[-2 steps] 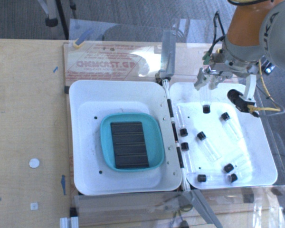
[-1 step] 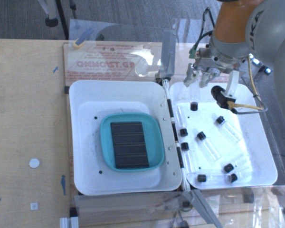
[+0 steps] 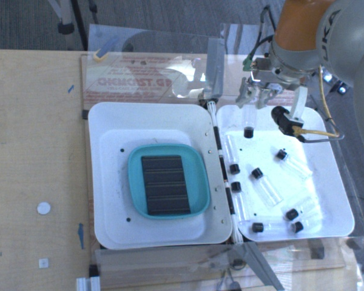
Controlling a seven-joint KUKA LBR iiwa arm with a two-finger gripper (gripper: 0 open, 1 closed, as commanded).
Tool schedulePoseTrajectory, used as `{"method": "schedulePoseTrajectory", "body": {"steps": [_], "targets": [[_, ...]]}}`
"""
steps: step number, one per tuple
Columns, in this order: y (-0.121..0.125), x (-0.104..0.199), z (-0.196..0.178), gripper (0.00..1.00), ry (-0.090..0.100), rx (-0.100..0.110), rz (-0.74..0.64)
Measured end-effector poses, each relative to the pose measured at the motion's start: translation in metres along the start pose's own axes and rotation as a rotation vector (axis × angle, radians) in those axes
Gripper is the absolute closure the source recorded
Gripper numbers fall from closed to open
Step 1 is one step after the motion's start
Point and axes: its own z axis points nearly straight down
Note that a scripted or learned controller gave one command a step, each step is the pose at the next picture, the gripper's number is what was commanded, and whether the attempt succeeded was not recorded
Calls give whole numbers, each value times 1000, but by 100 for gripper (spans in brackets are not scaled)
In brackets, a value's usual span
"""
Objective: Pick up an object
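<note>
You see the big wooden bench (image 3: 30, 138) first, with two white bins on it side by side. The left bin (image 3: 106, 123) holds a teal tray (image 3: 135, 190), and a dark ribbed block (image 3: 165, 185) lies flat in the middle of that tray. The right bin (image 3: 337, 180) holds many small clear vials with black caps. The grey arm (image 3: 346, 23) with its orange band comes in from the far right corner. Its gripper (image 3: 253, 105) hangs over the far left part of the right bin, and you can see a clear vial (image 3: 249, 121) standing upright between its fingers, cap down near the bin floor. The fingers pinch the top of this vial from both sides. A black part with a yellow cable (image 3: 318, 135) hangs beside the gripper on its right. The other vials lie flat. One vial (image 3: 264, 183) lies in the middle of the bin. Another vial (image 3: 291, 162) lies to its right, a bit farther away. Three more black caps sit at the near right side, one of them at (image 3: 292, 214). Two black caps sit along the left wall of this bin (image 3: 233, 169). On the bench, far to the left, lies a small white disc (image 3: 43, 208)
</note>
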Motion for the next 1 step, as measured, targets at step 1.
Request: {"method": "schedulePoseTrajectory", "body": {"steps": [1], "targets": [[1, 0, -10, 100, -2, -4, -1]]}}
